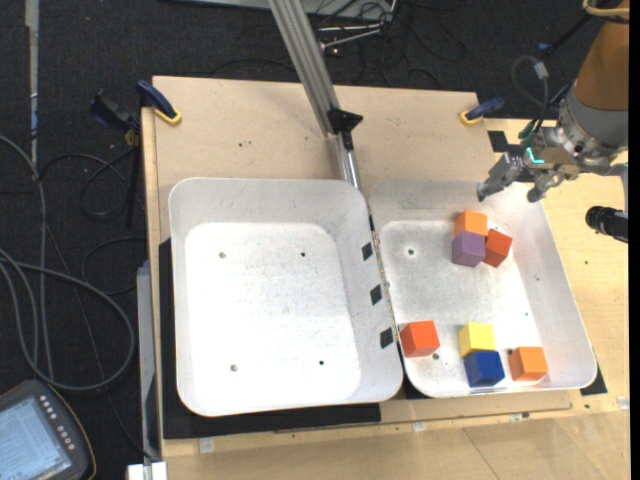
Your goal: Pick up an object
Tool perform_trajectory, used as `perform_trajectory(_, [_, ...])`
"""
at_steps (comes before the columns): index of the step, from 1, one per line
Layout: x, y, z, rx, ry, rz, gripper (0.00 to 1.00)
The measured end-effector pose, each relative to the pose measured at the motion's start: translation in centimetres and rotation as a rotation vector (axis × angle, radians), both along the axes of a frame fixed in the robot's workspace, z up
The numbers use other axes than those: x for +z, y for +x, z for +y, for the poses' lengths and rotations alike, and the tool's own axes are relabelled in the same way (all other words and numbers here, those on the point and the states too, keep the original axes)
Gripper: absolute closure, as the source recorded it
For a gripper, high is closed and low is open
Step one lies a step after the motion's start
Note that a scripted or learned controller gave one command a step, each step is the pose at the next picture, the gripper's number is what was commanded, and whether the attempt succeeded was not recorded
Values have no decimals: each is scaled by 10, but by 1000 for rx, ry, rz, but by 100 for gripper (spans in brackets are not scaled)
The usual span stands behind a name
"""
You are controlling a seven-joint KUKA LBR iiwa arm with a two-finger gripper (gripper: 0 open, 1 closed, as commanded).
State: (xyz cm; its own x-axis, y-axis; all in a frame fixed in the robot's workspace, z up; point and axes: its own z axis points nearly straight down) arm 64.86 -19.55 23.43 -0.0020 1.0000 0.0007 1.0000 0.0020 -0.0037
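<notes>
My gripper (pixel 517 185) hangs over the far right edge of the right bin (pixel 560 278), its two fingers spread apart with nothing between them. Below and left of it lies a cluster: an orange block (pixel 471 224), a purple block (pixel 467 250) and a red-orange block (pixel 497 247) touching one another. Along the near side of the same bin sit an orange block (pixel 420 337), a yellow block (pixel 477 338), a blue block (pixel 484 368) and another orange block (pixel 528 363).
The left bin (pixel 190 268) stands beside the right one on the wooden bench (pixel 250 128). A slanted metal pole (pixel 305 48) crosses the far side down to the gap between the bins. Clamps (pixel 160 103) sit at the far bench corners.
</notes>
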Motion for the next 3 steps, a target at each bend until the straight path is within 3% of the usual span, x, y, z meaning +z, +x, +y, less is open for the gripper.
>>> perform_trajectory(1, [2, 0, 0, 1, -1, -2, 0])
perform_trajectory(3, [-99, 3, 8, 1, 0, 1, 0])
